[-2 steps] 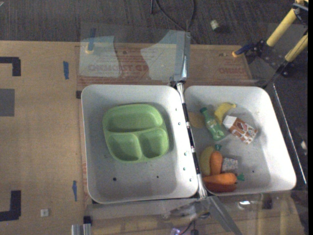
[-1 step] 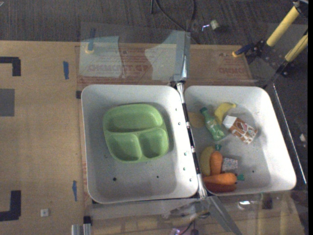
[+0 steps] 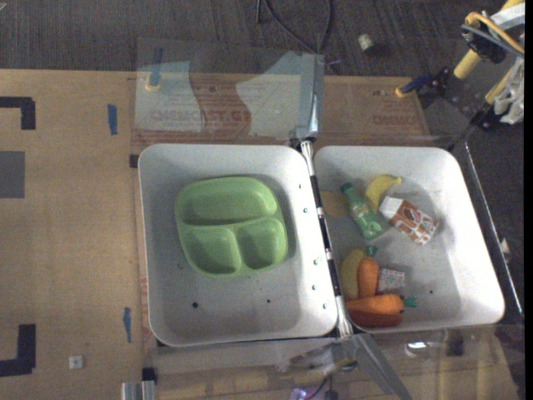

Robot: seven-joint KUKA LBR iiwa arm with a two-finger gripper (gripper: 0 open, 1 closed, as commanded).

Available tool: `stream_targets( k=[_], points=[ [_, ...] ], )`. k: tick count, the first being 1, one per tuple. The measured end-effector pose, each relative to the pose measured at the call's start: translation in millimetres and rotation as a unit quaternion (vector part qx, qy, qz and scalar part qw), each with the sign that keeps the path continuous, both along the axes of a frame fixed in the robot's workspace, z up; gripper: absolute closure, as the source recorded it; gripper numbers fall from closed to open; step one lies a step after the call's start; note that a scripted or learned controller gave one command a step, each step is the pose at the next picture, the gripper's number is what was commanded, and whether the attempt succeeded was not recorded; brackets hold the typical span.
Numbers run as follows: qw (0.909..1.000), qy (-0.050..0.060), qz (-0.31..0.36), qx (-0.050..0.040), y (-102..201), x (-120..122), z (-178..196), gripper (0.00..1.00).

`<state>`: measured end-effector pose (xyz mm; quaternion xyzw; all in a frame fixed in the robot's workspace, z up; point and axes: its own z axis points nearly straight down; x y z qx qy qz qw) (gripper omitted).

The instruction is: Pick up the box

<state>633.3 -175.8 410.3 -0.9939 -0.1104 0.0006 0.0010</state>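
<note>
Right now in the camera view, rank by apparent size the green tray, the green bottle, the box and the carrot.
1. green tray, by far
2. carrot
3-4. box and green bottle look alike; not ranked.

Small carton-style box [image 3: 410, 220], white with orange-red print, lying flat on its side, tilted diagonally. Sits in right bin [image 3: 466, 248], upper-middle area, nearer the far edge than the near one. Touching nothing above; free of any grasp.
</note>
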Motion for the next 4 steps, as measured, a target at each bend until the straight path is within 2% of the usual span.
stream_targets(
  k=[1, 2, 3, 4],
  points=[
    [1.0000, 0.000, -0.009, 0.0003, 2, 9, -71, 1.00],
    [0.9999, 0.001, -0.011, 0.0000, -47, 14, -137, 1.00],
    [1.0000, 0.001, -0.007, 0.0002, -44, 25, -181, 1.00],
    [1.0000, -0.001, -0.003, -0.0006, -26, 5, -74, 1.00]
  ],
)
